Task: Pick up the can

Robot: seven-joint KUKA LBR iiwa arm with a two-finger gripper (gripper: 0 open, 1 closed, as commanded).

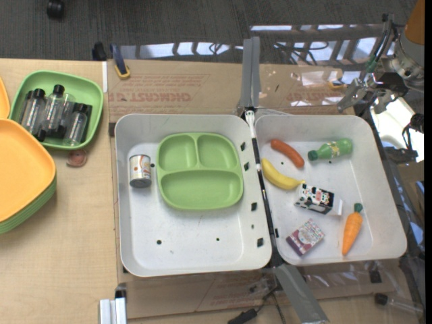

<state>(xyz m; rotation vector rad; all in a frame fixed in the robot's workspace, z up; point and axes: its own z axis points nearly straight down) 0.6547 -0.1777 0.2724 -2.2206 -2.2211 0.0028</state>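
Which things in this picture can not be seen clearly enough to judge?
- Gripper, camera view: small against the metal frame, so finger state unclear.
- Arm: cut off by the right edge.
- Can: label too small to read.
- Orange plates: cut off by the left edge.

I see the small metal can (140,171) in the shallow white left bin (196,248), just left of the green divided plastic plate (200,170); the gripper (364,90) is beyond the right bin (378,241).
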